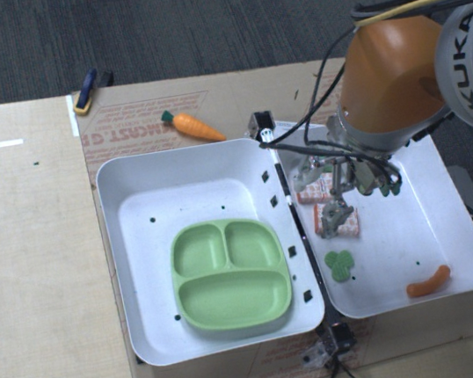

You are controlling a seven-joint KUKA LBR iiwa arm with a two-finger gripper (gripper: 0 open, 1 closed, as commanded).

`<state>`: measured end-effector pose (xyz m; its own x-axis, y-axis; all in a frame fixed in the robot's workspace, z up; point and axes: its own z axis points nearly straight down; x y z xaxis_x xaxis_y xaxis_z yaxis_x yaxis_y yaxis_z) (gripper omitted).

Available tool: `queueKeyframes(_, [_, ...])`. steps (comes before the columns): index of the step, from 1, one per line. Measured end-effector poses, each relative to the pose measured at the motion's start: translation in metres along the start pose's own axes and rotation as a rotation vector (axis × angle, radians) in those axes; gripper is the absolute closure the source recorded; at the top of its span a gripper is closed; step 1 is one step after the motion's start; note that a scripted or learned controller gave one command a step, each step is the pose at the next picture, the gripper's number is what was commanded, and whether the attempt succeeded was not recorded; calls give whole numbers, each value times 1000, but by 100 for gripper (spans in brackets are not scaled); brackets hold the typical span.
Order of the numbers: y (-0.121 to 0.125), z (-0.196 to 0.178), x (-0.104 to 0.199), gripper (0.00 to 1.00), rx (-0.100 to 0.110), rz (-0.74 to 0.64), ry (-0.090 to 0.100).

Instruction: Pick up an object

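Observation:
My gripper (338,203) hangs low in the right bin (434,197), under the orange wrist band. It is directly over a small red-and-white packet (340,224), and may be touching it. A second red-and-white packet (311,189) lies just behind and to the left, partly hidden by cables. Near the bin's front lie a small green toy vegetable (340,265) and an orange sausage-shaped toy (428,281).
The left bin (131,200) holds a green divided plate (230,274). A toy carrot (194,126) lies on the cardboard behind the bins. A blue-and-yellow tool (86,90) sits at the back left. The arm's cables hang over the divider between the bins.

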<state>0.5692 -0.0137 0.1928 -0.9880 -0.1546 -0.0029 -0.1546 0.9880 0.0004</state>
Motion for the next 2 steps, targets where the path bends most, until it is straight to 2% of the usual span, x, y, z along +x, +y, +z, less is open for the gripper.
queueKeyframes(1, [-5,0,4,0,0,-229,-1])
queueKeyframes(2, [-24,0,3,0,0,-405,-2])
